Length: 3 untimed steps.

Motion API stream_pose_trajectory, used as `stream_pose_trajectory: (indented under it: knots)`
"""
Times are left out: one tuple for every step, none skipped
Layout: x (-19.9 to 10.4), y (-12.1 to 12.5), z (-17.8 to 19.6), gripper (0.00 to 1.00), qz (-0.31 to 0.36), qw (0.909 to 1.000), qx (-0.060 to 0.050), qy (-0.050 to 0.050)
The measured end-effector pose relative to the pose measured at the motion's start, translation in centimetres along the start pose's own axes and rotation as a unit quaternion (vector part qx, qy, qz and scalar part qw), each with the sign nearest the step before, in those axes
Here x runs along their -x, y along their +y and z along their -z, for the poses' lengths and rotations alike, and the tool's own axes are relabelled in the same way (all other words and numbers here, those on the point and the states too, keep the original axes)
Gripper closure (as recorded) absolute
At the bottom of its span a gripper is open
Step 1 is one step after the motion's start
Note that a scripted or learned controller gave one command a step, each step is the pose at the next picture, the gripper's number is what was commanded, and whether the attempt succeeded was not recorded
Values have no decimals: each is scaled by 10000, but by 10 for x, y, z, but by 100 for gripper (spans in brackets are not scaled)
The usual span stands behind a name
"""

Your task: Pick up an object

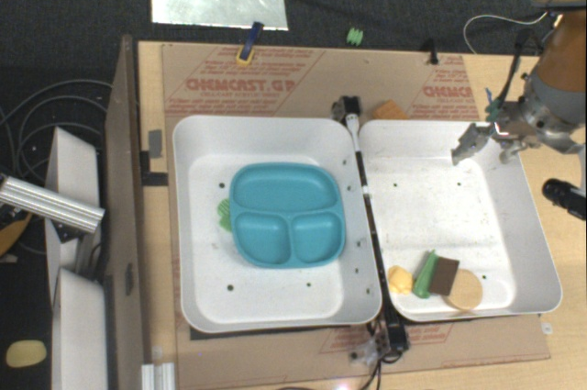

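We see our claw (487,143) hanging spread and holding nothing over the far right part of the right bin (514,223), well apart from the green, brown, yellow and tan pieces (437,276) clustered at that bin's near edge.

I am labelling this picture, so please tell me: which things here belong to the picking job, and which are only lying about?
For the job:
- hand, above the right bin
- yellow piece, green block, brown block and tan disc, clustered at that bin's near edge

Lying about:
- blue divided tray in the left bin
- green item beside that tray
- cables left of the bench
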State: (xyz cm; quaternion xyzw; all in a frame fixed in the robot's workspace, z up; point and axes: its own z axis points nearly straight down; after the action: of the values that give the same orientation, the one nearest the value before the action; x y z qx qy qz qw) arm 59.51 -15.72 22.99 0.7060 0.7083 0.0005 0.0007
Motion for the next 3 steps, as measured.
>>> stream_pose_trajectory:
  knots:
    - [19,-7,-152,0,-23,10000,-9,2]
    - [46,53,-144,0,10,10000,37,-15]
    - [50,77,-15,0,14,10000,82,-27]
